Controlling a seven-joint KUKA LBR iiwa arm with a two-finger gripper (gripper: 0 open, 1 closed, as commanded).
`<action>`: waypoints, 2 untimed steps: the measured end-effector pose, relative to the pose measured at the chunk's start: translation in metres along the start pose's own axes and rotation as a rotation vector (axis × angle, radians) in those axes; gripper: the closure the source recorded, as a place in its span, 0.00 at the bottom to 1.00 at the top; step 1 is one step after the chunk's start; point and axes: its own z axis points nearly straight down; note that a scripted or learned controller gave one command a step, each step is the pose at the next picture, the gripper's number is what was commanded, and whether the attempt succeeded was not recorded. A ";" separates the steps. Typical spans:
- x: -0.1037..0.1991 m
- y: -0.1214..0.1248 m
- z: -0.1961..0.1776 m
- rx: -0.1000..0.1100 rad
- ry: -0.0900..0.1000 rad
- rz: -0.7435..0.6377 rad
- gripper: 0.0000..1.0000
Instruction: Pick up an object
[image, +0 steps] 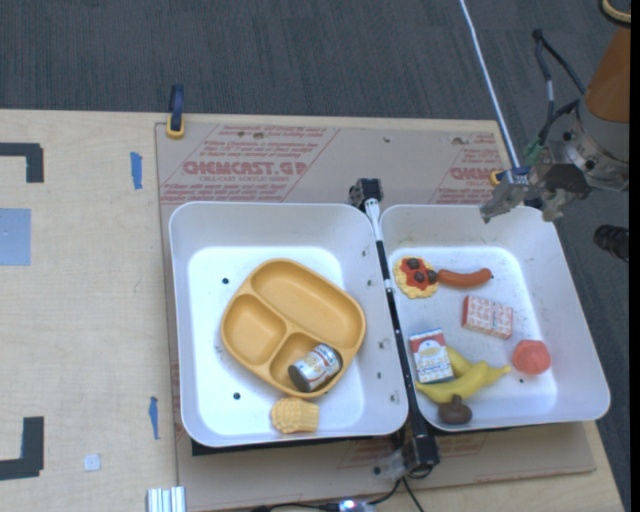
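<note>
Gripper (515, 195) is hovering over the right bin's (575, 300) far rim — fingers looking parted and gripping nothing — with the sausage (466, 277) lying nearest, toward seven o'clock, its long axis running nine-to-three.

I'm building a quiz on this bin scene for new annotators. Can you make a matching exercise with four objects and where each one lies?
Things:
1. tin can
2. banana
3. sausage
4. waffle

Places:
A. right bin, far part, beside the pizza slice
B. in a compartment of the yellow tray
C. right bin, between sausage and tomato
D. right bin, near part, against the small carton

Pairs: 1-B, 2-D, 3-A, 4-C
</note>
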 end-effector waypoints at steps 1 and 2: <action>-0.012 -0.032 0.168 0.002 0.000 0.001 0.00; 0.039 -0.022 0.198 0.000 0.001 -0.001 0.00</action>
